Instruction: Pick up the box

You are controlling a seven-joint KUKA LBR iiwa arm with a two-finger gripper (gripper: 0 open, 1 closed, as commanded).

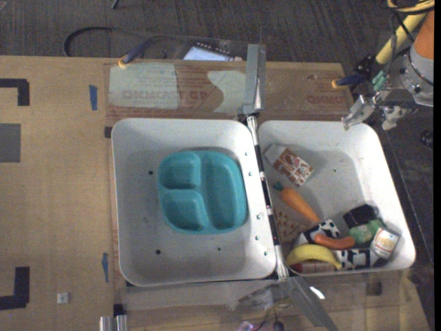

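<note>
The box (291,165) is a small white carton with a brown and red print. It lies tilted in the far left part of the right bin (344,140), close to the divider. My gripper (373,118) hangs over the far right corner of that bin, well to the right of the box and beyond it. Its two fingers stand open with nothing between them.
An orange carrot (300,204) lies just in front of the box. A banana (313,256), a black-and-white patterned item (329,229), a black block (360,216), a green piece (364,232) and a small can (384,242) crowd the near right corner. A teal divided plate (203,190) sits in the left bin (134,185).
</note>
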